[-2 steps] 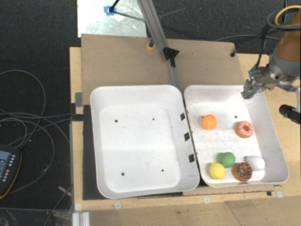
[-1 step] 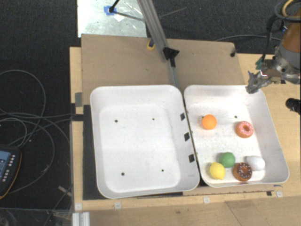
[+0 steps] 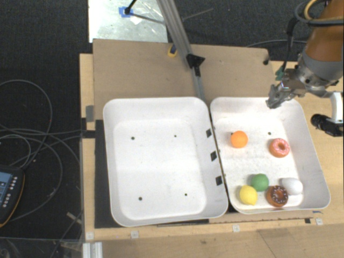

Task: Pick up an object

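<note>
You've got six objs in the right bin (image 3: 309,138): orange ball (image 3: 239,139) mid-left, pink donut (image 3: 279,147) to its right, then along the near edge a yellow ball (image 3: 248,195), green ball (image 3: 259,181), chocolate donut (image 3: 277,196) and white egg (image 3: 292,186), clustered close. Gripper (image 3: 275,101) sits over the bin's far edge, well apart from all; nothing between its tips, can't tell if spread or closed. Left bin (image 3: 115,160) beside it.

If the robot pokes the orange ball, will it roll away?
Probably yes. The orange ball looks round and smooth and sits alone on the flat floor of the right bin, so a nudge would likely send it rolling until a wall stops it. Its curved sides may also slip out of the gripper unless squeezed across the middle.
</note>
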You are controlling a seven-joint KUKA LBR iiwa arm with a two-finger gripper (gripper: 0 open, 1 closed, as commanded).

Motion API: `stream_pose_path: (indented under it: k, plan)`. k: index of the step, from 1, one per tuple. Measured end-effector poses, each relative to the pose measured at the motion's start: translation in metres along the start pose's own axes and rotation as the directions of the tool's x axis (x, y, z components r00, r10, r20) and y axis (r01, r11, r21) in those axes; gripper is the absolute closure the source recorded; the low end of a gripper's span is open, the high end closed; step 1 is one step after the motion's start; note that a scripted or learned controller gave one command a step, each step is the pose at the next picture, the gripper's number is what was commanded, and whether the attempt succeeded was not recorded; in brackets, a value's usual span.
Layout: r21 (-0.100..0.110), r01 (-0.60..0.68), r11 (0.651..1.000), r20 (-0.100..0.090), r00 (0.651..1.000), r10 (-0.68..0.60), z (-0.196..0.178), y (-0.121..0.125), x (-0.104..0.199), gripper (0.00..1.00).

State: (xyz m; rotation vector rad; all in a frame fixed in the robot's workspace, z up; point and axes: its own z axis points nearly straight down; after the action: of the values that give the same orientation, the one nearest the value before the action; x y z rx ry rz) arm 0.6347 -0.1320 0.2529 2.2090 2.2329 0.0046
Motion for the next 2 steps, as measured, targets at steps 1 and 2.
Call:
stream_pose_path:
  k: [1,2]
  plan:
    - [0.003,-0.001,1.0,0.0,1.0,0.001,0.012,-0.011,0.048,1.0]
    - [0.003,0.0,1.0,-0.001,1.0,0.0,0.01,-0.029,0.108,1.0]
